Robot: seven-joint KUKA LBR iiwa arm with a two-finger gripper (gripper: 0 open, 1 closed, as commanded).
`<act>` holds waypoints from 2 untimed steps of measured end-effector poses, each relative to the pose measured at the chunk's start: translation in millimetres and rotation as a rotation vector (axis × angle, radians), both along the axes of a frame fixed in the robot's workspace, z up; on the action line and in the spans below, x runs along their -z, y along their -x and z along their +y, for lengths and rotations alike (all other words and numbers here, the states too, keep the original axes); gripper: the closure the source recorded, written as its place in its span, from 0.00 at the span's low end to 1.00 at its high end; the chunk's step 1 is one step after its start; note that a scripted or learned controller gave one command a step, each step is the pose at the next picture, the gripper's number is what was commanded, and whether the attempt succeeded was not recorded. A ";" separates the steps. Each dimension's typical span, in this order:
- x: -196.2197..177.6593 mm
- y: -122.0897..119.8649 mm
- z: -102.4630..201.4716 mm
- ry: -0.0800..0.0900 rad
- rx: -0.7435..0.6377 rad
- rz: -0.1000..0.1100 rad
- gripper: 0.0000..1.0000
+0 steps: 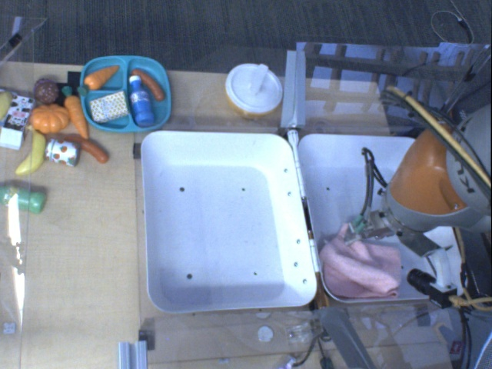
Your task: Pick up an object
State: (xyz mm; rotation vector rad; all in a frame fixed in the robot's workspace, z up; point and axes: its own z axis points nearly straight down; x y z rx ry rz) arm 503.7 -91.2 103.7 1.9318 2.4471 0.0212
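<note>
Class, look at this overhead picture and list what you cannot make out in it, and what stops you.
- Gripper finger state: too small, blurred against the pink cloth.
- Right bin, far right side: covered by the arm.
- Label on the small can: too small to read.

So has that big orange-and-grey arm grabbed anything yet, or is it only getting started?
Done: the arm has reached into the right-hand white bin, and its pincer sits low at the edge of the crumpled pink cloth. In hand: nothing that I can confirm; the view does not show cloth between the fingers. Left: getting a grip on the cloth and lifting it clear of the bin floor, where it lies now.
</note>
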 end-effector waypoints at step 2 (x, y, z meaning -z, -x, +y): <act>-81.1 -68.0 66.2 -0.008 0.309 0.024 0.00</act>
